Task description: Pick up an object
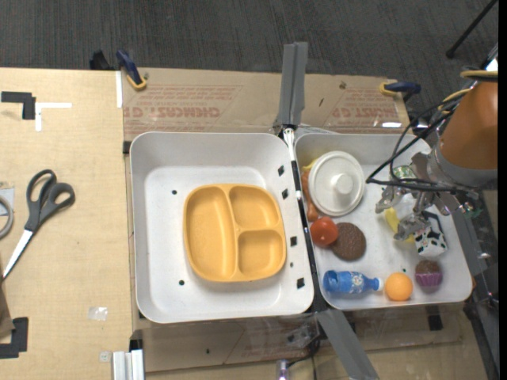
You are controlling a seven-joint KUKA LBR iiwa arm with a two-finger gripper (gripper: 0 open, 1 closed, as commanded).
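Nearest the camera, along the front wall of the right bin, three small things lie in a row in front of the gripper: a blue bottle on its side, well off to the gripper's left as the view shows it, an orange ball almost straight before it, and a purple cupcake-shaped toy just beside the ball. Slightly farther back, a black-and-white cow-patterned toy sits right next to the gripper, and a yellow piece lies against its other side; I cannot tell whether either touches it. How the gripper stands, apart or together, cannot be told, as wires and metal parts blur that spot, and nothing is clearly held. To the gripper's left lie a brown round cookie-like disc and a red tomato-like ball, touching or nearly so. Behind them stands a white lidded bowl. Well apart, in the left bin, rests a yellow divided plate with three compartments. On the tabletop beyond that bin lie scissors with black handles. Above the gripper rises the arm's orange band. Farthest back, brown cardboard lies beneath both bins, held by blue clamps.
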